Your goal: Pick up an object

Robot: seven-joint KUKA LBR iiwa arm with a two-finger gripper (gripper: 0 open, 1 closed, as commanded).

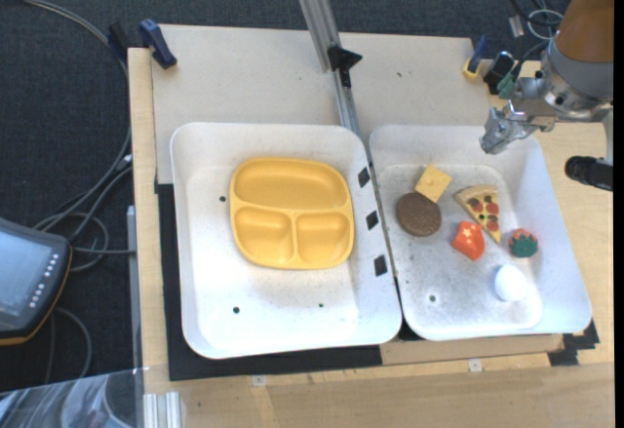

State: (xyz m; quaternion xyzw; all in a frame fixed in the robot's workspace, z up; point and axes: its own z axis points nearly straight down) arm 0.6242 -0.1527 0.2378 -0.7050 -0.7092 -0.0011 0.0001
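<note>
1. Over right bin (556,212) far corner, about 1 o'clock of its contents: gripper (497,136), hanging above the rim, nothing between its tips; how far open, cannot tell at this size.
2. Candidate objects, all loose on the right bin floor: yellow cheese wedge (433,183) at 11 o'clock of the group, brown round cookie (418,214) touching just below it, pizza slice (482,210) mid-bin, red pepper piece (468,241) just beside the slice, strawberry (524,244) at 3 o'clock, white egg (509,282) at 5 o'clock near the bin wall.
3. Left bin (200,251): yellow divided plate (291,213), not a likely target.
4. Step in hand, judged: approach and choose.
5. To do well: go for the pepper piece or strawberry, chunky with clearance around; centre above, descend straight, close low on the body. Avoid flat slice, cookie pressed to the cheese.
</note>
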